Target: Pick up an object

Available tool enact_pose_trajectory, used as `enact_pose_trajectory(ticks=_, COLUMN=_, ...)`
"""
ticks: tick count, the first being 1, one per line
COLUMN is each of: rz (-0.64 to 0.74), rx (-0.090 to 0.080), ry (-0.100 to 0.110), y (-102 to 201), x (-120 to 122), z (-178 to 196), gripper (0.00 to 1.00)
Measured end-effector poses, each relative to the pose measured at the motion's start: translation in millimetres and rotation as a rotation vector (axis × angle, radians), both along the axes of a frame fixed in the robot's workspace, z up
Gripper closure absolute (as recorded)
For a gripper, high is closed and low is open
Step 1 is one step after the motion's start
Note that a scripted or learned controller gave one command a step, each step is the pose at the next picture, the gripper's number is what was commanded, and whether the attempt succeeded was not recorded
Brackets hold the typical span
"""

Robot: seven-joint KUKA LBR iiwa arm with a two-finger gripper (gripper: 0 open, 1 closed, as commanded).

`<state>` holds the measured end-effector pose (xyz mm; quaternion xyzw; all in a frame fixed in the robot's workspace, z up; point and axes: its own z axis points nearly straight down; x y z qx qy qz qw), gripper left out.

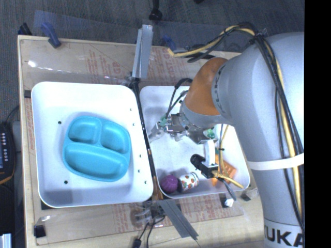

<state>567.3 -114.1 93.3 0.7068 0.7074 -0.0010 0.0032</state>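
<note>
- The arm [258, 112] reaches in from the right and covers most of the far and right part of the right bin; whatever lies beneath it cannot be made out.
- Left bin [46, 94]: fully visible, with bare white floor along all four walls.
- Right bin [155, 156]: only its left strip and near edge are exposed, and the left strip is bare.
- Blue divided tray [95, 148]: lies flat in the middle of the left bin, well apart from the walls, its long axis slanting from far-left to near-right.
- Gripper [166, 126]: sits over the far-left part of the right bin, near the shared wall. Whether it is released or clenched cannot be told, and nothing is seen in its grasp.
- Patterned can [189, 182]: lies on its side by the right bin's near wall, long axis roughly left-right.
- Purple ball [169, 183]: just left of the can, close to the near wall.
- Orange piece [226, 168]: near the right wall, partly hidden, shape unclear.
</note>
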Motion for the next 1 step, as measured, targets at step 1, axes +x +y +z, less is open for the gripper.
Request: enact_pose_trajectory(ticks=1, rz=-0.010, rx=-0.013, ry=-0.008, y=2.8, x=-64.9, z=3.0, gripper=0.00)
